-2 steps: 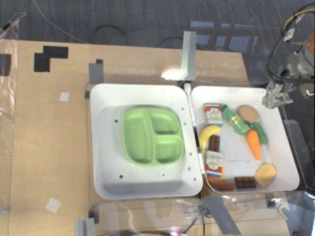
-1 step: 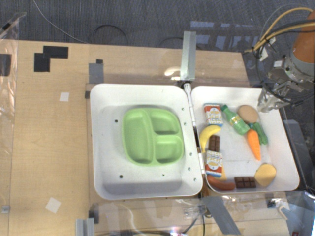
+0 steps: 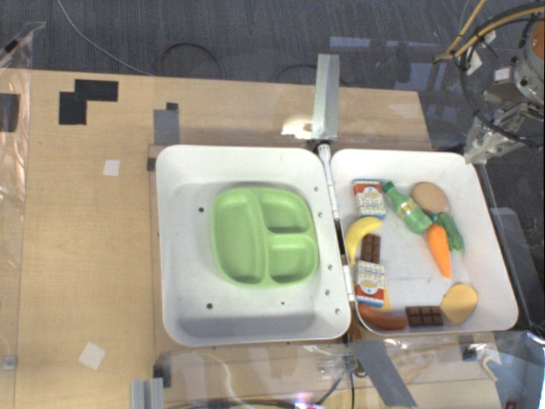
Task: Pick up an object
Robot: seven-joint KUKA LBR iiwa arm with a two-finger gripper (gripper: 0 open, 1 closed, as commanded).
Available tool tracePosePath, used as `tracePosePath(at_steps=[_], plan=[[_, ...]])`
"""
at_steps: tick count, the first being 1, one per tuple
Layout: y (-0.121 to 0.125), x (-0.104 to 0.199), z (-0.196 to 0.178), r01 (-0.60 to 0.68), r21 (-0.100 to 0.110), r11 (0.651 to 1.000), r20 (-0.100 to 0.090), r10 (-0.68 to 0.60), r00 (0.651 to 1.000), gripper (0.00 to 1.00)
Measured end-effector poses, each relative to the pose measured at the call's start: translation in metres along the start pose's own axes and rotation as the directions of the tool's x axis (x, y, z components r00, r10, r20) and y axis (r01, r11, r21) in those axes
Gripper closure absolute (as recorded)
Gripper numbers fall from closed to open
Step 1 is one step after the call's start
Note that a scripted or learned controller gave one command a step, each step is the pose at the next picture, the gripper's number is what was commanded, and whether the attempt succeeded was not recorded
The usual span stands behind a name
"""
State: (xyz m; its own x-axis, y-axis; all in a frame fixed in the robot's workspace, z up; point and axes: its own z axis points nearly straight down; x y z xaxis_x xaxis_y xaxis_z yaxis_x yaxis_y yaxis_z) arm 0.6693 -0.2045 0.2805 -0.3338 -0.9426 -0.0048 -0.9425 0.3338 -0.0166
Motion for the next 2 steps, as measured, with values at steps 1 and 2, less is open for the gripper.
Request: tracePosePath(at_steps=[1,2], plan=[[-0.001,-0.001,0.004,0.272,-0.007,0.962,0.002,-0.272,0.962,1.0],[0.04,0.015,0.018,0.422,-0.009,0.906,0.003,-0.422,0.907,1.0]])
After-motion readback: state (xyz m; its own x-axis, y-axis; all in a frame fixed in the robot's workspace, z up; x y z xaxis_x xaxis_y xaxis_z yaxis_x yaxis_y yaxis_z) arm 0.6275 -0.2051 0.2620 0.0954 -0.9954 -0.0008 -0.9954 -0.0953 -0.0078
